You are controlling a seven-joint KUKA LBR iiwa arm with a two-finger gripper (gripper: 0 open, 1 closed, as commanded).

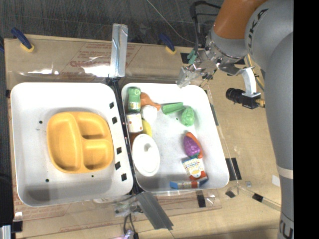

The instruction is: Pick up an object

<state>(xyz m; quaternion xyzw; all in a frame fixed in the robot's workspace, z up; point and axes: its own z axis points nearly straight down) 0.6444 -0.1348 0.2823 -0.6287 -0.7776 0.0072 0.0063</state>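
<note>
The arm (259, 39) is reaching in from the right, its end effector (187, 76) hovering over the right bin's (214, 133) far rim; its opening cannot be told. "KUKA" is partly showing on the arm.

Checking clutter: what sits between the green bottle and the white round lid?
In the camera view, a small brown-labelled bottle lies between green bottle and white lid.

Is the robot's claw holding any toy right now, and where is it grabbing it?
Nothing is held. The gripper hovers over the top edge of the right bin, nothing between its fingers. The toys, like the green one, lie in the bin.
</note>
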